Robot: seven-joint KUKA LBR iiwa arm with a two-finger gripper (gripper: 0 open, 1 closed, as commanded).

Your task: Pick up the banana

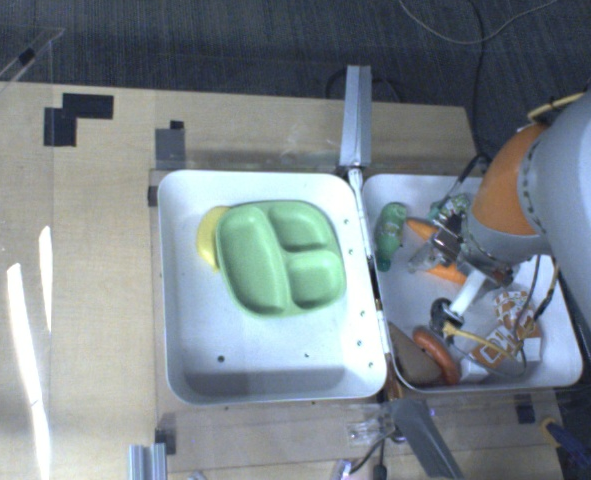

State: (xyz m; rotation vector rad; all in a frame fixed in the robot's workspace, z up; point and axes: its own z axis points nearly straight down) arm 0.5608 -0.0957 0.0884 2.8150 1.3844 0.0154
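The banana (207, 238) is a yellow curve in the left bin (265, 373), peeking out from under the left edge of a green divided tray (280, 256) that covers most of it. My gripper (433, 255) is low in the right bin (565, 368), well to the right of the banana and across the wall between the bins. It hangs among small items there, and nothing yellow shows at it.
In the right bin, a green item (390, 225) and an orange one (418, 230) lie just left of the gripper. A red-brown ring (437, 354) and lattice-patterned pieces (505, 330) lie near the front. A metal post (357, 118) stands behind the bins.
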